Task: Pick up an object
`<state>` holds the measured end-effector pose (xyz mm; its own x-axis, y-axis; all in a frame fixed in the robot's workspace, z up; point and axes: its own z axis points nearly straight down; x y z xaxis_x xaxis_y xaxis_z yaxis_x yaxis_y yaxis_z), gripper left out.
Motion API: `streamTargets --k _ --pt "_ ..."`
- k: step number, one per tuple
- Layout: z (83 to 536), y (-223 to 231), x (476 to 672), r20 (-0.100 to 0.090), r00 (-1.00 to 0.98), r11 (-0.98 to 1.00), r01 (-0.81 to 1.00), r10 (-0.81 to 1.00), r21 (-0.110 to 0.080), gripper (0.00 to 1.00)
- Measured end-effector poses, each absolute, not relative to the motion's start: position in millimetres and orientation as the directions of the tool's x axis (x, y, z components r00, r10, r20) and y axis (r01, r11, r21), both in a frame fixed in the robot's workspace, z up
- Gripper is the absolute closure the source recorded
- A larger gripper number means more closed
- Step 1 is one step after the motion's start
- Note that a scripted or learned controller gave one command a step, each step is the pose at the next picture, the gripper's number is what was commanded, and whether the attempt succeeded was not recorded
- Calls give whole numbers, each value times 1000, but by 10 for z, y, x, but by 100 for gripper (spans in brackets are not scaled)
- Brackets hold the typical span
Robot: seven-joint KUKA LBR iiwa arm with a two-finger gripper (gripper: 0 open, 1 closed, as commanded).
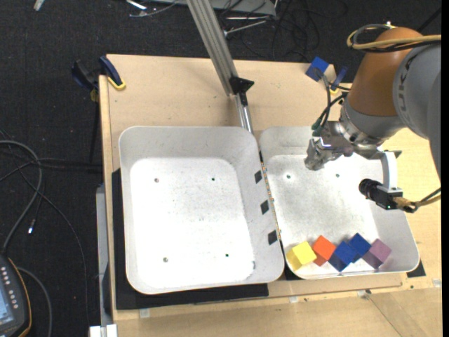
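A wooden bench [182, 97] carries two shallow white bins side by side: the left bin [188, 206] with a speckled floor, and the right bin [330, 202] touching it along a shared edge marked by small black tabs. The grey arm [400, 83], with its orange band above the wrist, reaches in from the right and hangs over the far part of the right bin. Its gripper [316, 158] points down above the upper left area of that bin's floor, near the rim, and nothing can be seen between its tips; whether the claw is apart or together cannot be told from this slant. A small black device [375, 192] on a white bracket sticks out beside the wrist. The things to pick lie well apart from the gripper, bunched in a row along the near wall of the right bin: a yellow block [302, 254] at the left end, an orange block [323, 248] touching it, a blue block [349, 250] next, and a purple block [377, 252] at the right end near the corner. A slanted metal pole [214, 37] crosses the bench's far edge, a blue clamp [319, 67] sits at the far right corner, and a black and yellow clamp [102, 72] grips the far left corner.
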<state>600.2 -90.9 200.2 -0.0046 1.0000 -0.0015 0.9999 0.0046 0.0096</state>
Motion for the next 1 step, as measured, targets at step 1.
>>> streamTargets --k 1 --pt "1487 -1240 5924 -1 4 -4 1000 1000 -5 100"
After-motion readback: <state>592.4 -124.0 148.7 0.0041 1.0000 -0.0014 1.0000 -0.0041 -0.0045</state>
